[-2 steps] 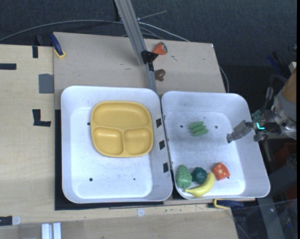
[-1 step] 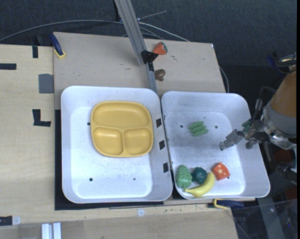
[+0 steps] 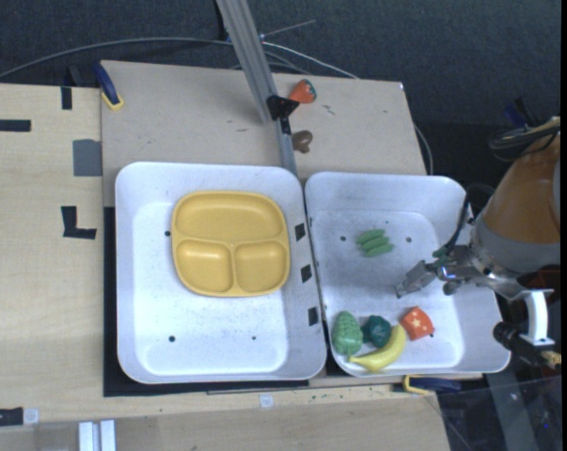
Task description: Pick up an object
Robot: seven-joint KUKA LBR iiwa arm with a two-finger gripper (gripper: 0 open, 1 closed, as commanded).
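Nothing is lifted yet: the pincer [image 3: 417,280] hangs spread and bare in the right bin [image 3: 452,195], above the red piece [image 3: 417,323].

The arm [image 3: 527,209] is bulky, a broad orange band over a grey wrist, ending in a small metal-grey hand [image 3: 417,280] with thin dark cables.

The grey arm [image 3: 523,219], its orange band uppermost, comes in from three o'clock and bends down, carrying its gripper [image 3: 417,281] low and pointing toward nine o'clock, slightly toward eight.
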